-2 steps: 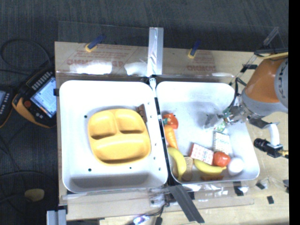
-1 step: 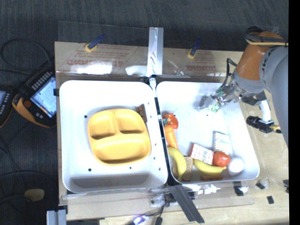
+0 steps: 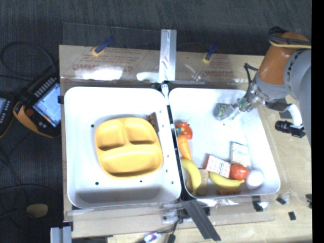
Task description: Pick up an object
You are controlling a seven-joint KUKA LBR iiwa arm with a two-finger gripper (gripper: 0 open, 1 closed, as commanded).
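The gripper (image 3: 238, 107) sits low in the right bin (image 3: 202, 99), near its back edge and toward the right wall, at the end of a grey arm (image 3: 304, 80) with an orange band (image 3: 276, 65). Just beside its tip lies a small greyish-green object (image 3: 221, 111), blurred and too small to identify; whether it is between the fingers or only next to them cannot be told, nor whether the fingers are apart or together.

Farther out, along the front edge of the same bin, things are crowded: a red tomato (image 3: 239, 171) touching a banana (image 3: 224, 181), a white egg (image 3: 254, 179) in the front right corner, a small red and white carton (image 3: 217, 164), and a pale packet (image 3: 239, 153) just behind them. Against the dividing wall lie a carrot (image 3: 184, 147), a red pepper (image 3: 184, 130) and a second banana (image 3: 191, 173).

The left bin (image 3: 81, 97) carries a yellow divided tray (image 3: 128, 146) in its middle.

Risk, as a judgement: the small object is near the back wall, so a grip that catches only its edge could let it slip free or push it against the wall when the arm lifts
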